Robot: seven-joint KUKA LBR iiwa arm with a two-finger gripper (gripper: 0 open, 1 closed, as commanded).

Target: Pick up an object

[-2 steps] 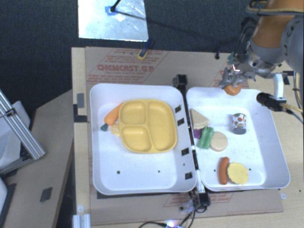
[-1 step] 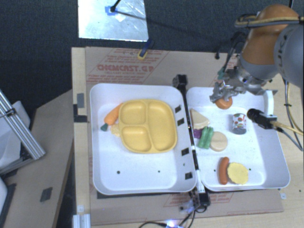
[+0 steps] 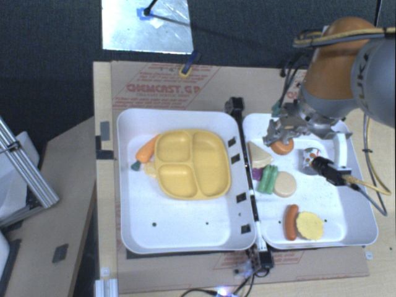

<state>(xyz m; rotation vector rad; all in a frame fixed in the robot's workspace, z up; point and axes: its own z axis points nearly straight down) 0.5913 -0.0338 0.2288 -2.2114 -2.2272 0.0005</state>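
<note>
1. Bench (image 3: 105,113) is bearing two shallow white bins side by side.
2. The left bin (image 3: 133,228) is holding a yellow divided plate (image 3: 189,164), which is lying flat near the bin's middle.
3. An orange carrot (image 3: 146,148) is lying tilted against the plate's left edge.
4. The right bin (image 3: 362,228) is holding several food pieces. A pale wedge (image 3: 260,154) is resting near its left wall, and a green piece (image 3: 268,179) is lying just below the wedge.
5. The gripper (image 3: 278,135) is hovering over the upper left part of the right bin. Whether it is open or closed cannot be told from this view.
6. An orange round piece (image 3: 283,147) is sitting directly beneath the gripper, partly covered by it. Whether it is being gripped cannot be told.
7. A beige disc (image 3: 285,185) is touching the green piece's right side.
8. An orange sausage (image 3: 291,221) and a yellow round piece (image 3: 309,226) are lying side by side near the bin's front wall.
9. The arm (image 3: 346,60) is reaching in from the right.
</note>
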